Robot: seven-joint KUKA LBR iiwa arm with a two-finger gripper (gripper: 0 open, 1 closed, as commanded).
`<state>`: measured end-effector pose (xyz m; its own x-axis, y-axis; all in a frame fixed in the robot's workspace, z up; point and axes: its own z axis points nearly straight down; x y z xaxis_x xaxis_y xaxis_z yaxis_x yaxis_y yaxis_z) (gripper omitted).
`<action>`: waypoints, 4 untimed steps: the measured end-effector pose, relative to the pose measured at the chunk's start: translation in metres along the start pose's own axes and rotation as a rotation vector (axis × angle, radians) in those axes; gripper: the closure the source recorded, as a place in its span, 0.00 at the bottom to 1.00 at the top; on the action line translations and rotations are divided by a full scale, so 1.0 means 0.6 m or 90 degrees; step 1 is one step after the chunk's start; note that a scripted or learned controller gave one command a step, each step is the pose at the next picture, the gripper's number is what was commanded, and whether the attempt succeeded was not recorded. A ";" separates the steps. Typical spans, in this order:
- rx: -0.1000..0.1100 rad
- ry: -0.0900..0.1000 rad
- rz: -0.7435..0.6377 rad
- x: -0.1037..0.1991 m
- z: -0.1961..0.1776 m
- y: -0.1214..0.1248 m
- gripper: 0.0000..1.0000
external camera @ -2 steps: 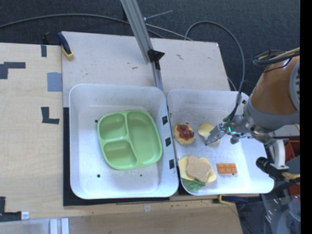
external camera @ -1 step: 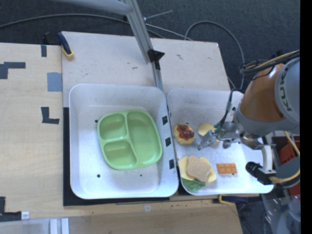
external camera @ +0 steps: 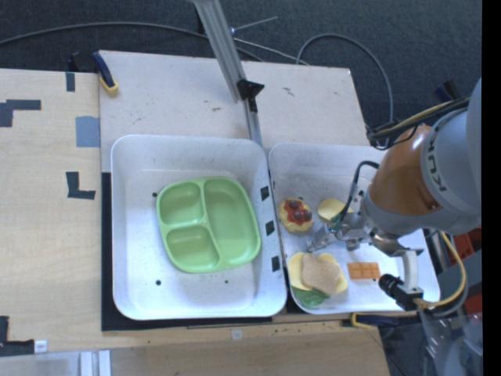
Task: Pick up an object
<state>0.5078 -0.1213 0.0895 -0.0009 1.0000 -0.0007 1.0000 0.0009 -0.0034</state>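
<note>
We cannot make out the gripper's (external camera: 327, 237) fingers against the clutter. The arm (external camera: 427, 175) runs off the right edge and hides the right bin's (external camera: 313, 153) right wall.

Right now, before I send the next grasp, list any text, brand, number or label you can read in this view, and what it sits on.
"KU": dark letters running sideways on the grey arm housing, cut off at the frame edge; the rest is unreadable.
No readable text on the green divided plate, the white bins, the toy food or the dark tape marks on the bench.
</note>
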 end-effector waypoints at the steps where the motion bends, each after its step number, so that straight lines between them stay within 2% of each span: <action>1: -0.002 0.001 0.000 0.000 -0.001 0.000 0.00; 2: -0.001 0.001 -0.001 0.001 -0.017 0.000 1.00; 4: -0.001 0.000 0.000 0.006 -0.157 -0.008 1.00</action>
<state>0.5031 -0.1176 0.1837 -0.0012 1.0000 -0.0001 1.0000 0.0012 -0.0019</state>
